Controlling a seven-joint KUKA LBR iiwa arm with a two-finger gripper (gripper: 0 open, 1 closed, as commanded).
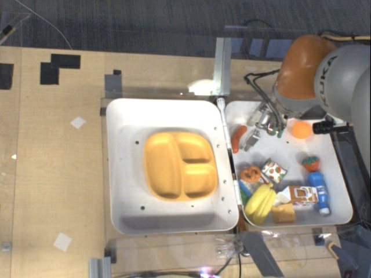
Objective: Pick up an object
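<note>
My gripper [253, 135] hangs low over the upper left part of the right bin [342, 210], below the orange wrist band. Its tip is right beside a red sausage [237, 136] that lies against the bin's left wall; whether they touch I cannot tell. An orange ball [301, 130] rests to the right of the gripper. Further down the bin lie a strawberry [311, 163], a blue bottle [320, 193], a pretzel [250, 174], a small printed carton [273, 171], a banana [260, 203], a brown and white box [302, 196] and a tan block [283, 213].
The left bin [124, 213] holds a yellow divided tray [179, 164] at its middle. A metal post [222, 68] stands behind the wall between the two bins. The arm's grey body [348, 80] covers the right bin's upper right corner.
</note>
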